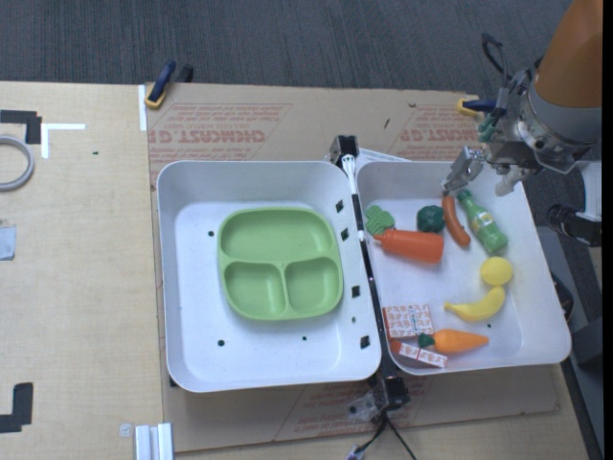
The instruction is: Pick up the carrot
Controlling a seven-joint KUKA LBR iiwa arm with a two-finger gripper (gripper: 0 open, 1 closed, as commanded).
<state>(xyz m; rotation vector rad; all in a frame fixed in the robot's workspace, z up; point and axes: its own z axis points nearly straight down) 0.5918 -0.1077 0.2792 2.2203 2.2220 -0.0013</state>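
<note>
Well apart: carrot (414,244), claw (464,172)

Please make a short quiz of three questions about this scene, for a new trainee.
1. True or false: the green plate lies in the left bin.
2. Which bin holds the large carrot? A) left B) right
3. Fill in: the gripper hangs above the ____ bin's far edge.

Key: 1 true; 2 B, the right bin; 3 right.
</note>
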